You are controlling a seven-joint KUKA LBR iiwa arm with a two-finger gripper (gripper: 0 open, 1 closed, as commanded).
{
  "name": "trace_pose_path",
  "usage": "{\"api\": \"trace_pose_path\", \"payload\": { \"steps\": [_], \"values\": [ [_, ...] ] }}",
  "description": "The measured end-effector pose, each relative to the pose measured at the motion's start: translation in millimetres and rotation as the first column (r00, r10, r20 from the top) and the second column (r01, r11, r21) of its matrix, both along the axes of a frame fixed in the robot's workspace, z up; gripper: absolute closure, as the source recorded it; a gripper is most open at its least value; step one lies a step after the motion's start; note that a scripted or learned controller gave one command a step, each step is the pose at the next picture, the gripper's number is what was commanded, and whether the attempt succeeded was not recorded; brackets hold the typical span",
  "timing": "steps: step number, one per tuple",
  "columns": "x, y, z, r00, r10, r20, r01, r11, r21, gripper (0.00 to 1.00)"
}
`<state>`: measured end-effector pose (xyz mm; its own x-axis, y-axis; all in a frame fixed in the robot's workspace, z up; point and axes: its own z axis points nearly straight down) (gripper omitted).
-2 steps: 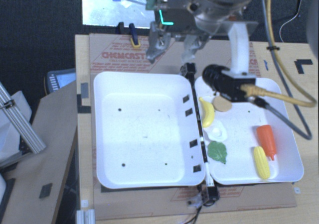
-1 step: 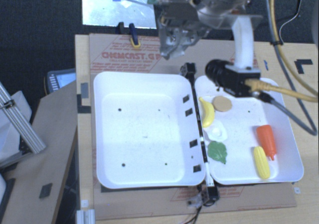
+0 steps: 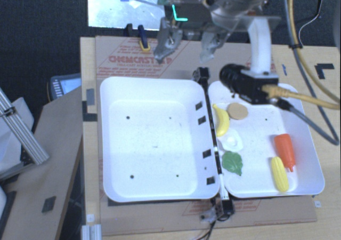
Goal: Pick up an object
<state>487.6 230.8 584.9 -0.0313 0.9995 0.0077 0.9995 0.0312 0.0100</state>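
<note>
My gripper [image 3: 187,51] hangs high above the back edge of the bins, its two fingers spread apart with nothing between them. The right bin [image 3: 306,148] holds several toy foods: a yellow banana [image 3: 221,119], a tan round cookie [image 3: 237,111], a white fried egg [image 3: 232,141], a green leafy piece [image 3: 233,162], an orange carrot [image 3: 285,150] and a yellow corn cob [image 3: 279,173]. All lie well below and to the right of the gripper.
The left bin [image 3: 152,137] stands beside the right one, joined by a black clipped divider [image 3: 209,127]. Cardboard [image 3: 128,57] lies under both bins. A blue and yellow clamp [image 3: 143,39] sits at the back left. Yellow cables [image 3: 314,100] cross the right side.
</note>
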Motion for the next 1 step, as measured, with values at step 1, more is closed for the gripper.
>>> {"api": "trace_pose_path", "payload": {
  "steps": [1],
  "values": [
    [0.3,0.0,10.7,1.0,0.002,0.002,-0.002,1.0,0.001,1.0]
  ]
}}
